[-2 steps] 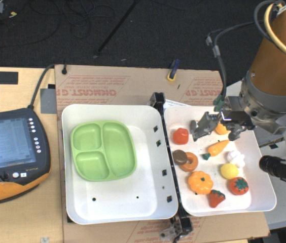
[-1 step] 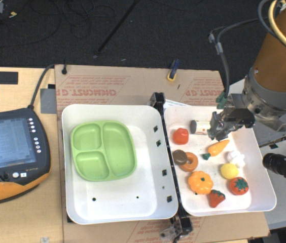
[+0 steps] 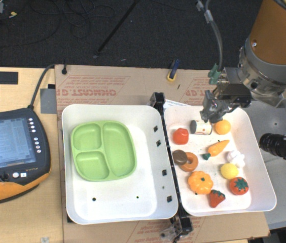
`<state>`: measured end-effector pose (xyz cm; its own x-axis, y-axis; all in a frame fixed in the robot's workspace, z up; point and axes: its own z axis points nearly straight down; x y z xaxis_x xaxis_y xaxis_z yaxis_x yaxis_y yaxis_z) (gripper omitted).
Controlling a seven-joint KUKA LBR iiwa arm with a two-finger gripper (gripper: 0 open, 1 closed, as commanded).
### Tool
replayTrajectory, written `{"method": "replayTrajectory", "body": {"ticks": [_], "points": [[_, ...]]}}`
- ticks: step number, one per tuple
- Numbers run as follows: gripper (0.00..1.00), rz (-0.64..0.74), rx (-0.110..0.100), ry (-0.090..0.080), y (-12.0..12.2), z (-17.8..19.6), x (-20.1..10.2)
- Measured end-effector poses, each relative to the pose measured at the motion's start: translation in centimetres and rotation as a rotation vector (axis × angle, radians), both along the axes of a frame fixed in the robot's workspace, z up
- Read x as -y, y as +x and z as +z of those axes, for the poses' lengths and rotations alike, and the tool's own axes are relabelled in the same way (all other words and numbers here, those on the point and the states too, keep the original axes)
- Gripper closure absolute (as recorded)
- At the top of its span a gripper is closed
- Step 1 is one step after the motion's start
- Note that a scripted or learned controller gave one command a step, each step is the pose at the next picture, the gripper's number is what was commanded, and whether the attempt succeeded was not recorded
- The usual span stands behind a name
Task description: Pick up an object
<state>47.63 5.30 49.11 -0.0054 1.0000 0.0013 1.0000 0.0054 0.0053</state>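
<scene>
Tool [image 3: 211, 116] over small cylinder [image 3: 200, 128], grip unclear, glossy round orange [image 3: 222, 127] beside

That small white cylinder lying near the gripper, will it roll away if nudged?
Probably: the white cylinder lies on its side on the bin's smooth floor. The orange ball beside it might stop it. It looks small, likely light.

The light is bright and even. The white bins [image 3: 112, 206] shine a little. Soft, small shadows sit under the toys. The dark floor [image 3: 82, 19] looks grainy.
</scene>
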Motion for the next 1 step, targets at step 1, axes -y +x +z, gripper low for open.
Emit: {"method": "replayTrajectory", "body": {"ticks": [1], "points": [[1.00, -0.006, -0.007, -0.002, -0.01, -0.12, 2.91]]}}
